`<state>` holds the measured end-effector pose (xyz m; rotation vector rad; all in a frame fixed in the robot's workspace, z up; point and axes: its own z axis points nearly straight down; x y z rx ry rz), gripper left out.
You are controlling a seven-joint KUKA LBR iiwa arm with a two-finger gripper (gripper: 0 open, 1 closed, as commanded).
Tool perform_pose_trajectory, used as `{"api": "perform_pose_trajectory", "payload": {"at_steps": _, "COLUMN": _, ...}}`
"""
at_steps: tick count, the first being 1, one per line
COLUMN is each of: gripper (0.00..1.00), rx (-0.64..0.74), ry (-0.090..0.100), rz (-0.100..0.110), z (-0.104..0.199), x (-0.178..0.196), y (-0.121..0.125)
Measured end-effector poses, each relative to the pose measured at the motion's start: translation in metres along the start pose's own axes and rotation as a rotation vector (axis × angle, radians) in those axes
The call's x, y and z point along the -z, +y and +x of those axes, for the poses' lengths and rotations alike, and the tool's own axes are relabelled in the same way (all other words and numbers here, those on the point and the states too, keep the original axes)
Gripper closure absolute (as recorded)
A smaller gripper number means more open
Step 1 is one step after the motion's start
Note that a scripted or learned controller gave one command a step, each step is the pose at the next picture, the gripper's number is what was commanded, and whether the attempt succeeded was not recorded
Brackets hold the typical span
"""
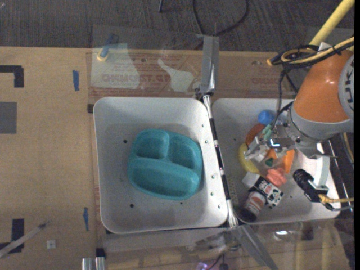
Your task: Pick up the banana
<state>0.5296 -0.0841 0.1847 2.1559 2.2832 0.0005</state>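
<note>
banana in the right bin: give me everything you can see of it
Only a curved yellow sliver of the banana shows, smooth and plastic-looking, lying near the left wall of the right bin. The gripper sits over its right side and covers the rest, so its full length and ends are hidden. An orange item lies just above it, a white piece just below. Whether the gripper touches it cannot be told.

Dark carpet floor (84, 10) beyond the cardboard-topped bench (45, 167).
</note>
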Motion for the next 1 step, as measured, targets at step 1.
{"api": "perform_pose_trajectory", "payload": {"at_steps": 1, "gripper": 0.0, "rx": 0.02, "ry": -0.008, "rz": -0.035, "z": -0.0154, "x": -0.0704, "y": 0.0472}}
